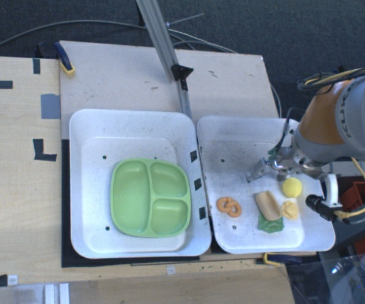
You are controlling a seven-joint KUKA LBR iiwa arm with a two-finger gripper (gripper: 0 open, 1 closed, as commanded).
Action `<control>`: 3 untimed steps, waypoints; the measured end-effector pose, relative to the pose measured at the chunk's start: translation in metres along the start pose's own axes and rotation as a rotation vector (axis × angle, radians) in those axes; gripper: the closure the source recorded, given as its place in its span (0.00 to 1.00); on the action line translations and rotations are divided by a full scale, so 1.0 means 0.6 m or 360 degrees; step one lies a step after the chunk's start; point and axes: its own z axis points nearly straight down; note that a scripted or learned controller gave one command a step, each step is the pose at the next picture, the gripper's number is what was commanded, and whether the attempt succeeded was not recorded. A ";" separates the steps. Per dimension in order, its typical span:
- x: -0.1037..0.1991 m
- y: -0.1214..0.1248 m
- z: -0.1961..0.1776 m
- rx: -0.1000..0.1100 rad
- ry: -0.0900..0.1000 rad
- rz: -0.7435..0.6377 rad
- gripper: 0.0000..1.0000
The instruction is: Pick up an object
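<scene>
In the right bin (233,135) lie an orange pretzel-shaped piece (229,206), a tan bread-like block (267,205) resting on a green leaf piece (271,224), a yellow ball (291,187) and a small yellow lump (290,209). My gripper (262,168) is low over the bin's middle right, just up-left of the yellow ball and above the tan block. Nothing shows between its fingers.
The left bin (87,132) holds a green divided plate (150,197). A grey metal pole (160,37) slants across the bench behind the bins. The arm's grey and orange body (331,122) covers the right bin's far right corner.
</scene>
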 end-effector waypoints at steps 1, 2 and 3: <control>0.000 0.002 -0.022 -0.0007 0.0000 -0.0002 1.00; 0.006 0.006 -0.093 -0.0016 -0.0002 0.0000 1.00; 0.010 -0.009 -0.174 -0.0017 -0.0002 0.0000 1.00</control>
